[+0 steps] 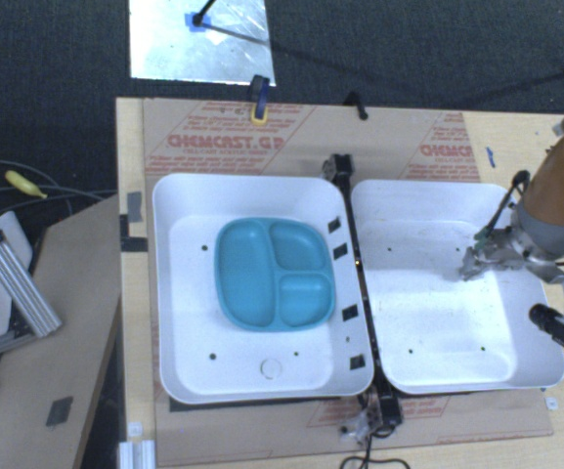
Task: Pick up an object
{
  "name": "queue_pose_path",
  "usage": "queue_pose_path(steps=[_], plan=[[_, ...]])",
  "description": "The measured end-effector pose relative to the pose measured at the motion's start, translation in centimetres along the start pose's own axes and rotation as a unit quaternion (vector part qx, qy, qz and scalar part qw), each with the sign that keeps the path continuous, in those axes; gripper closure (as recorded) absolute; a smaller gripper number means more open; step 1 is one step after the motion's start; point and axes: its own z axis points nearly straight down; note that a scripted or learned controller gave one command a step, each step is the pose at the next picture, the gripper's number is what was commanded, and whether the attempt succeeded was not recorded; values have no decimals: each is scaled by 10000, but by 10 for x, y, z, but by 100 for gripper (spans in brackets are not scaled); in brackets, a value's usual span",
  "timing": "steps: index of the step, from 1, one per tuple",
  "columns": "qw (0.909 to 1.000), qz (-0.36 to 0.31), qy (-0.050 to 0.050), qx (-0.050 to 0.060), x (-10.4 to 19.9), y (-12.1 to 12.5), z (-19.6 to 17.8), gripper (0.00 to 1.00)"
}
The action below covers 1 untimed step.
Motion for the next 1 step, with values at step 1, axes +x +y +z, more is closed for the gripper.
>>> queue_pose_path(steps=[1], plan=[[10000,-53,32,-4,137,-61,-94,100]])
